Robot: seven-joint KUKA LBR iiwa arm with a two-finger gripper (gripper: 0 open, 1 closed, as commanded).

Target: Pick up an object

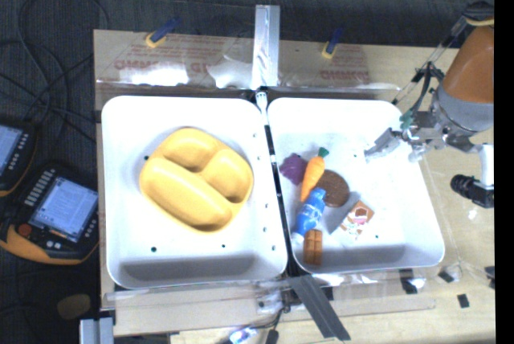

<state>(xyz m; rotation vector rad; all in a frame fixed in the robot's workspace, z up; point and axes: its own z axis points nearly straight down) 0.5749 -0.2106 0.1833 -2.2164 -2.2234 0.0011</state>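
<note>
Found two white bins side by side on the surface (pixel 466 254), touching along the middle. Saw the left bin (pixel 120 254) holding one big yellow lump (pixel 195 178), set near its centre. Counted six small things in the right bin (pixel 418 246), all crowded toward its left half: a purple piece (pixel 294 167) next to the dividing wall, a carrot (pixel 313 174) tilted just beside it, a brown disc (pixel 335 188) touching the carrot's right side, a blue bottle (pixel 311 212) lying below the carrot, a brown block (pixel 312 246) at the bottle's lower end near the front wall, and a small white-and-red piece (pixel 357 218) just right of the bottle.

Spotted the arm (pixel 474 69) reaching in from the right, with the end effector (pixel 399 140) over the right bin's far right corner, well apart from the cluster and touching none of it. Could not tell whether the end effector was open or closed; saw nothing held in it.

Noted a yellow-and-blue clip (pixel 163 31) and a yellow clip (pixel 329 47) on the clear sheet behind the bins, and an orange-edged pendant (pixel 56 210) off the surface at left.
</note>
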